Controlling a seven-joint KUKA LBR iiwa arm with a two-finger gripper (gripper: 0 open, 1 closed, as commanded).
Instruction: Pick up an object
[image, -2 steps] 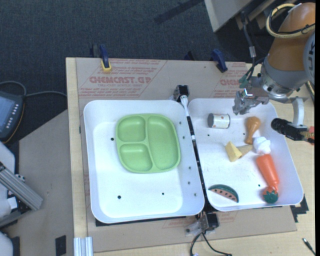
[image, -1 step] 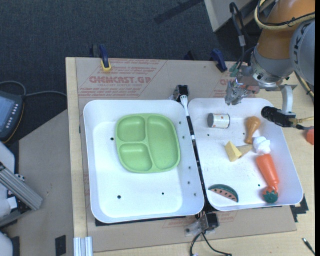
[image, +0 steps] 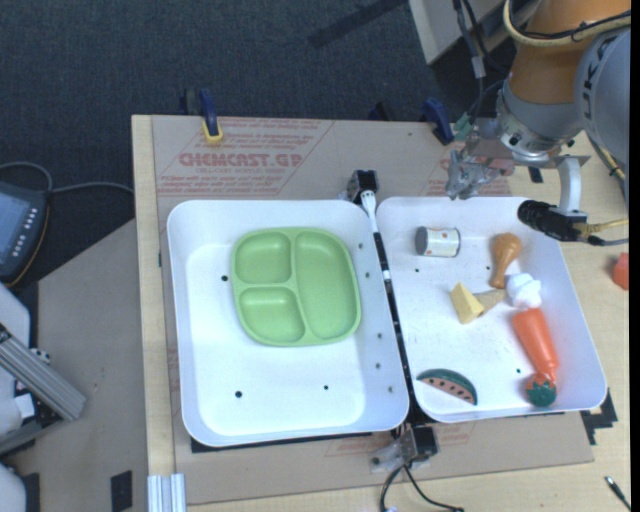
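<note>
My gripper (image: 468, 183) hangs over the far rim of the right bin (image: 575, 300), open with nothing between its fingers. Inside that bin lie a small grey-and-white can (image: 437, 240) on its side, a tan drumstick (image: 505, 255), a yellow cheese wedge (image: 465, 302), a small white piece (image: 522, 290), an orange carrot (image: 537, 345) with a green top, and a watermelon slice (image: 447, 386). The can is the closest to the gripper, just in front of it and slightly to the left.
The left bin (image: 200, 380) holds a green divided plate (image: 296, 285). A black-and-white divider strip (image: 382, 270) runs between the two bins. Brown board (image: 250, 160) surrounds the bins, with clamps at its far edge.
</note>
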